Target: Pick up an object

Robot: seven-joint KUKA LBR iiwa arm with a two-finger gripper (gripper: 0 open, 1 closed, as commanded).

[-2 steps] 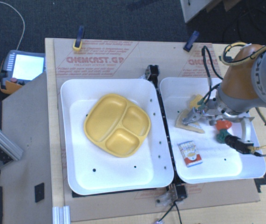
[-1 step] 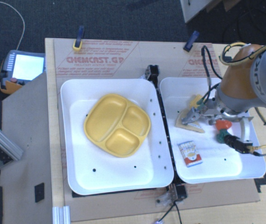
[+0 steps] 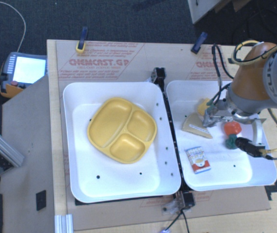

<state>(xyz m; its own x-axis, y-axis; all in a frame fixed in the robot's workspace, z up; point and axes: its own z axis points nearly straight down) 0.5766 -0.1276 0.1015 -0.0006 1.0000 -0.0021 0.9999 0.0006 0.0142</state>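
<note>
Wedge (image 3: pixel 196 125), a flat tan piece, lies in the right bin (image 3: pixel 216 178) just to the left of the gripper (image 3: pixel 210 118), touching or almost touching its tip. Its long axis runs slantwise, from upper left down to lower right, with the narrower end toward the bin's back and the broad end toward the front. The gripper hangs low over the bin's middle, the grey arm and its orange band coming in from the right above it; whether it is released or clenched on anything I cannot tell, since the wrist hides that part. Right behind the gripper, toward the back wall, a yellow lump (image 3: pixel 204 105) peeks out. Just to the gripper's right sits a red ball (image 3: pixel 232 127), and a little nearer the front from that, a green piece (image 3: pixel 232 141) beside a black cable plug. Toward the front from the gripper, well apart from it, a small carton (image 3: pixel 197 159) lies flat, red end toward the front rim. Far to the gripper's left, in the left bin (image 3: pixel 80 178), a yellow divided plate (image 3: pixel 122 129) rests with its three wells facing up.
</note>
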